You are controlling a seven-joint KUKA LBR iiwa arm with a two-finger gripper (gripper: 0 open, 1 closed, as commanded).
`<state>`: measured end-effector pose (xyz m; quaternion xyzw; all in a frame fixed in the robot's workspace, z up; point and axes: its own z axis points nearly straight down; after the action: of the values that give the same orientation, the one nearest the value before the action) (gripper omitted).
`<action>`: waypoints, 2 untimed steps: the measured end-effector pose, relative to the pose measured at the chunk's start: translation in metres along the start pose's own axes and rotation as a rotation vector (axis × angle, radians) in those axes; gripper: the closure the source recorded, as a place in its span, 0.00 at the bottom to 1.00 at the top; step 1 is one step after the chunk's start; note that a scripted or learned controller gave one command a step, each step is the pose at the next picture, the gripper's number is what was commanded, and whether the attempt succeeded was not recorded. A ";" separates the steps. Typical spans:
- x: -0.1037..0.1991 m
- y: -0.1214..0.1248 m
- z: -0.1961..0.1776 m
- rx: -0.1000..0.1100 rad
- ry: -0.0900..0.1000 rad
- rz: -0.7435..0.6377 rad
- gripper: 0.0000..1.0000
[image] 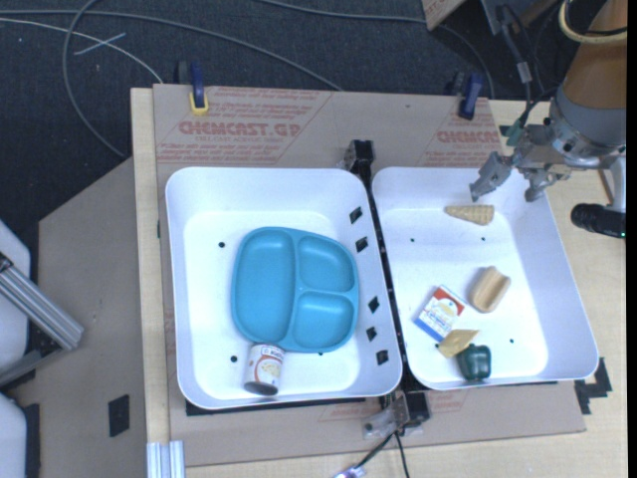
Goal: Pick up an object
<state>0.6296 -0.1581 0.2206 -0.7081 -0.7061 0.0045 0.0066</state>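
Cone-shaped tan object (pixel 469 213) lies near the right bin's (pixel 567 277) far edge; just above it the gripper (pixel 515 183) hangs, fingers spread open, gripping nothing.

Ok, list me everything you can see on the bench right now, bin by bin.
divided plate: 1, blue, middle of left bin
small can: 1, white with red label, left bin near front edge, below the plate
cone: 1, tan, right bin, far end
bread-like piece: 1, tan, right bin centre
small carton: 1, white, blue and red, right bin
wedge: 1, tan, beside carton
green object: 1, right bin front
clamps: 2, blue, board's far edge
gripper: 1, grey, above cone, jaws spread
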 end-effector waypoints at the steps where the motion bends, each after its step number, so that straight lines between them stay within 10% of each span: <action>1: 0.001 0.002 -0.009 -0.015 -0.002 -0.003 0.00; 2: 0.007 -0.001 0.051 -0.009 -0.001 -0.003 0.00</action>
<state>0.6273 -0.1506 0.1697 -0.7069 -0.7073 0.0017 0.0033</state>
